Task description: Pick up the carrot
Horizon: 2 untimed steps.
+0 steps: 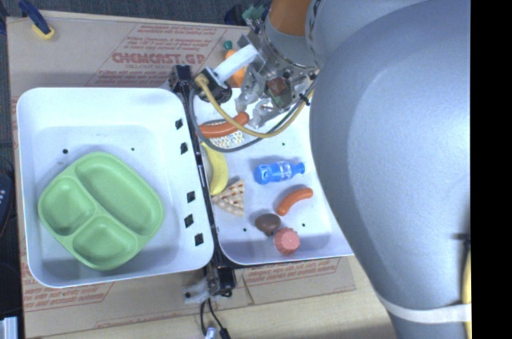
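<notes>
One carrot [224, 127] against bin [320, 243] divider.

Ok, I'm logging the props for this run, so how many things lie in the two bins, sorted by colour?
Green: 1, divided plate
Blue: 1, bottle
Yellow: 1, banana
Orange: 2, long pieces
Brown: 1, round lump
Pinkish red: 1, round piece
Tan: 1, wedge
Pale speckled: 1, small piece
Total: 9

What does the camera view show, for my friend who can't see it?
A grey robot arm's gripper hangs over the right bin, above toy food: a banana, a blue bottle and a sausage. The left bin holds a green divided plate.
</notes>
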Motion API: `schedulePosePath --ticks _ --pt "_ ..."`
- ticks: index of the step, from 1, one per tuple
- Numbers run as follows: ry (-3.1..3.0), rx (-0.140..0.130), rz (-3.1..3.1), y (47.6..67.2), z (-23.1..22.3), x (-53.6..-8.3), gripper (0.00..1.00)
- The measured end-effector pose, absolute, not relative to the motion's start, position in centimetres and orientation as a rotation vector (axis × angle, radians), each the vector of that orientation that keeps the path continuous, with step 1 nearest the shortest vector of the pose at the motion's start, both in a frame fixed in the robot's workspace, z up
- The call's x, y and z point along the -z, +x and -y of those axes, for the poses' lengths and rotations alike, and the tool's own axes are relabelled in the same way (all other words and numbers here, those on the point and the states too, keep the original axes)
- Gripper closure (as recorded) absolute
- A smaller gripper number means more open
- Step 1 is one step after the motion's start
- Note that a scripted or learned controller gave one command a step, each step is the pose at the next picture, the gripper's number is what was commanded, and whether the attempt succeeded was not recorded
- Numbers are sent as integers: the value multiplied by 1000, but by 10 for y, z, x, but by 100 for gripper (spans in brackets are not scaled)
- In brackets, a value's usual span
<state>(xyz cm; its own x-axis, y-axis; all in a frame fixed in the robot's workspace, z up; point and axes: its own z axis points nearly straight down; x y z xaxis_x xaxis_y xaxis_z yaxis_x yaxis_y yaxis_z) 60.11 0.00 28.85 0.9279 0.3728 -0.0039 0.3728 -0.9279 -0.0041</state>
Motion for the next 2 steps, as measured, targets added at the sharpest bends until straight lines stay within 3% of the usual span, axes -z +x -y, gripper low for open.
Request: schedulePosePath --ticks 1,2 --pt "-3124 -5 323 640 -63 -284 100" --pt "-3121 -8 350 586 -126 -283 100"
